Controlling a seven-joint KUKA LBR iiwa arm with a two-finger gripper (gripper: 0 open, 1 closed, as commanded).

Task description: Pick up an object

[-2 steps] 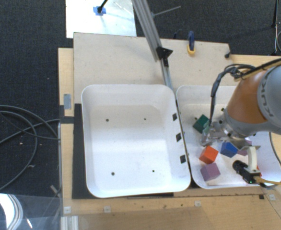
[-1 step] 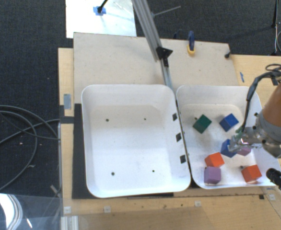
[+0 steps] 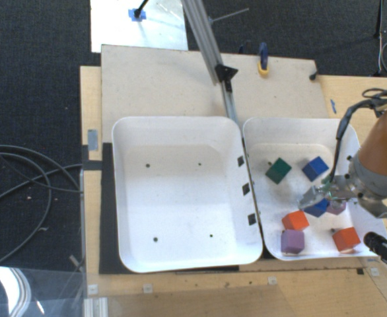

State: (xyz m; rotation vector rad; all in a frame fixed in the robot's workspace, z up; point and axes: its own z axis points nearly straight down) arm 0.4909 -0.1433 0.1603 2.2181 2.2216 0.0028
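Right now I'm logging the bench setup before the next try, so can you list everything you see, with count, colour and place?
bins: two, white, side by side on the bench; left bin, right bin
green block: one, right bin, upper left
blue blocks: two, right bin; one near the top, one under the claw
orange blocks: two, right bin; one in the middle, one lower right
purple block: one, right bin, front edge
clamp: one, blue and yellow, back edge of the board
cables: black, on the floor at left
arm: one, grey and orange, from the right
claw: one, low over the lower blue block
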